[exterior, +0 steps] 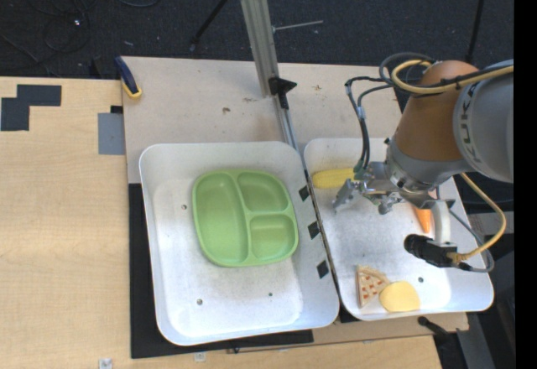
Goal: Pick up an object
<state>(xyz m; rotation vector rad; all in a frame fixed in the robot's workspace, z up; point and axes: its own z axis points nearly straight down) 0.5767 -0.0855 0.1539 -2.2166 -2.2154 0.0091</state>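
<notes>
My gripper (362,198) hangs low over the right bin (369,267), near its upper left part, with its fingers spread apart and nothing between them. A yellow banana-like piece (331,179) lies just left of the fingers, by the bin's left wall. An orange carrot-like piece (424,220) lies under the wrist at the right, partly hidden by the arm. A pizza-slice toy (368,284) and a round yellow piece (399,298) rest at the bin's front.
The left bin (168,275) holds a green divided plate (246,217). A metal post (262,36) rises behind the bins. Cables loop around the wrist, and a black connector (428,250) sticks out over the right bin.
</notes>
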